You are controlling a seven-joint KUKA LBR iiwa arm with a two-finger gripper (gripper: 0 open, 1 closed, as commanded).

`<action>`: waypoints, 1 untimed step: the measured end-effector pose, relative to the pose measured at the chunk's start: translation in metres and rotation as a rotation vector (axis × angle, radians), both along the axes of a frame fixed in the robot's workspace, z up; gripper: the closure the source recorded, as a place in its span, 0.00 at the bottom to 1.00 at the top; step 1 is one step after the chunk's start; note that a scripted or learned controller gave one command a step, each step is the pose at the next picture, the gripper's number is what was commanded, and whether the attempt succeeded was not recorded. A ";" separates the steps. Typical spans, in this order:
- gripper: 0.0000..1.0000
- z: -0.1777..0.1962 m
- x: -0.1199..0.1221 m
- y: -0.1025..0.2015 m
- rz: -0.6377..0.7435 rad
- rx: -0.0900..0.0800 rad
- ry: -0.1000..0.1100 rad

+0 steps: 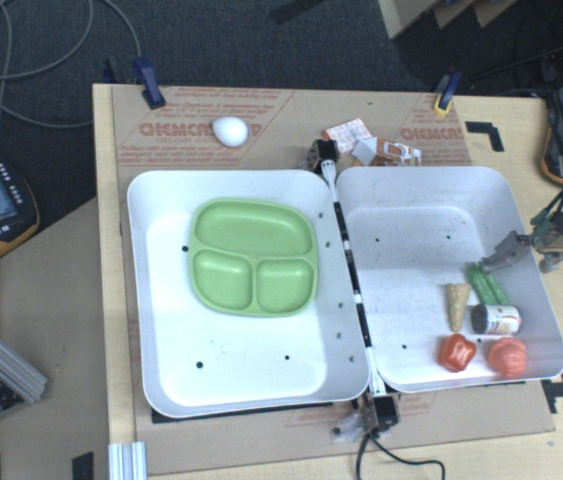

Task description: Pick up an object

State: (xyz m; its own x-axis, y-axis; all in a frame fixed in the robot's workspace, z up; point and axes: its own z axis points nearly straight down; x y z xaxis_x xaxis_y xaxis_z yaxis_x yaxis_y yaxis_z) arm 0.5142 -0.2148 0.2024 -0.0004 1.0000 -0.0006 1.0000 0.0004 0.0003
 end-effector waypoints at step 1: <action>0.00 -0.065 0.034 -0.009 0.001 0.001 0.002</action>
State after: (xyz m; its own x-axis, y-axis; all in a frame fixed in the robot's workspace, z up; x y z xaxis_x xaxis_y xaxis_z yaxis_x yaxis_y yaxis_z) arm 0.5479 -0.2234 0.1369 -0.0009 1.0000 0.0008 1.0000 0.0009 -0.0016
